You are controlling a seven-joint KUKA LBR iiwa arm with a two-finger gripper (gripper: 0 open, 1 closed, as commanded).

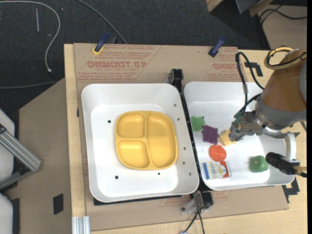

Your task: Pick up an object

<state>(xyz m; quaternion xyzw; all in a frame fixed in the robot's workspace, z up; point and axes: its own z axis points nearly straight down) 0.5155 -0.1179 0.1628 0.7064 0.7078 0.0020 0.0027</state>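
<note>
Taking the right bin as landmark: against its near rim lies a small white-and-blue packet, with a green block beside it toward the bin's right corner and an orange-red round piece just behind the packet. Farther in, mid-bin, a purple piece and a green piece sit near the bin's left wall, and a yellow piece lies right at the end effector; whether it is open or closed I cannot tell. The bin's far half is bare, while the left bin alongside holds a yellow divided plate on the tabletop.
</note>
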